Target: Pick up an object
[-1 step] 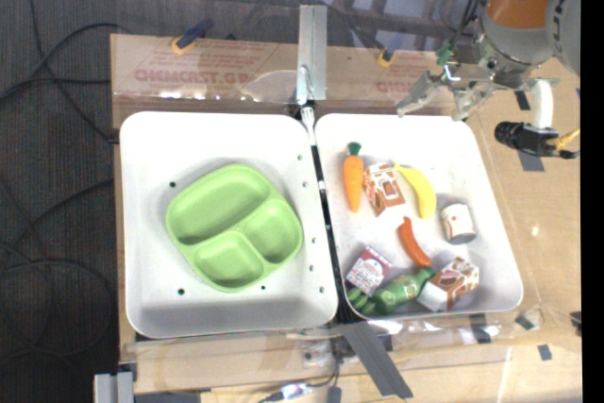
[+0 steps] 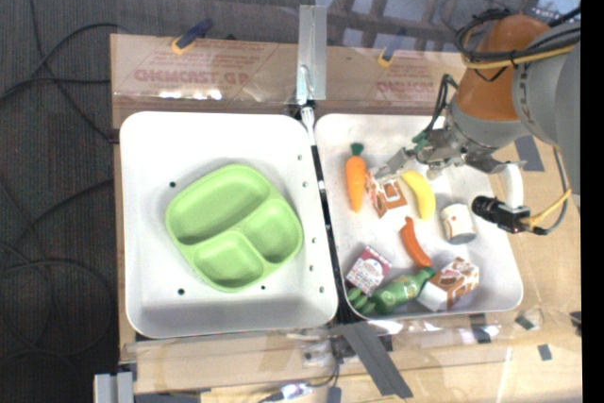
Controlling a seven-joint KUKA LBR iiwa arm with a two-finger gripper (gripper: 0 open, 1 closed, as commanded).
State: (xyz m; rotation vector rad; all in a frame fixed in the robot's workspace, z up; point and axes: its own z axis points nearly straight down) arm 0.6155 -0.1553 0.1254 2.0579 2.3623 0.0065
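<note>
The hand (image 2: 429,149) hovers low over the right bin (image 2: 491,293), just above the banana (image 2: 419,193); whether it is released or clenched cannot be determined. The carrot (image 2: 355,180) lies left of the banana, and the left bin (image 2: 142,297) holds a green divided plate (image 2: 234,226).

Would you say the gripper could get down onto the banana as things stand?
Probably yes. The gripper hovers at the upper end of the banana, whose top is uncovered. The small carton lies close on its left, which may crowd one finger.
</note>
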